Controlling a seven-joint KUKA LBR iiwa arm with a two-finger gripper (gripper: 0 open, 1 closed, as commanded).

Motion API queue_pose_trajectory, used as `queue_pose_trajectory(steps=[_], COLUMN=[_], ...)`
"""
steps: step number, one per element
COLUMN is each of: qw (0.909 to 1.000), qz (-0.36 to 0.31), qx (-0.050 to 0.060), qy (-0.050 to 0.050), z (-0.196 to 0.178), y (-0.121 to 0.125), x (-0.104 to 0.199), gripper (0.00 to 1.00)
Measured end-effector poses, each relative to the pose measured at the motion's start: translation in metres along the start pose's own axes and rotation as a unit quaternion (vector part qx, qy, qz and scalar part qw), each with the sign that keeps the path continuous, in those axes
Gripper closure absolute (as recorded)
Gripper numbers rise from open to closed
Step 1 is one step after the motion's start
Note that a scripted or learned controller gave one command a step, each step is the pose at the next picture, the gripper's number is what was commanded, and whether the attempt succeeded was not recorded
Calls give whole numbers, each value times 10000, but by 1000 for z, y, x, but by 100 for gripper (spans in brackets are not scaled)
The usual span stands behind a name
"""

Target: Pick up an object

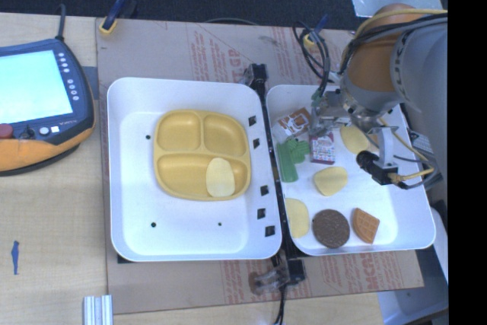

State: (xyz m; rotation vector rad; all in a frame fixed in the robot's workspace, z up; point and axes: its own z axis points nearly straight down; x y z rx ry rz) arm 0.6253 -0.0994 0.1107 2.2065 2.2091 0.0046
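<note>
Cookie point(331, 227) and cracker point(365, 225) lie at the near edge of the right bin point(411, 228), pale chips point(330, 180) beyond them. Farther in, the gripper point(326, 125) hangs low over a red-and-white packet point(323, 149) beside a green piece point(290, 157); its grip cannot be made out. The left bin point(137, 224) holds a yellow tray point(183, 141).

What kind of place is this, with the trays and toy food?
Probably a robotics lab: a grey arm reaches over two white bins, and a handheld control screen lies beside them.
</note>
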Motion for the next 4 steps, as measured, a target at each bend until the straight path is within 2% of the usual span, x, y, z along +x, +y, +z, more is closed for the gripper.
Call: queue_pose_trajectory(steps=[1, 2, 3, 4], qw=[10000, 9999, 9999, 9999], qz=[0, 4, -33, -21], qx=[19, 91, 106, 100], qy=[-10, 44, 59, 49], z=[1, 20, 19, 8], y=[-1, 3, -12, -11], x=[-1, -35, 1, -2], gripper=[0, 0, 0, 100])
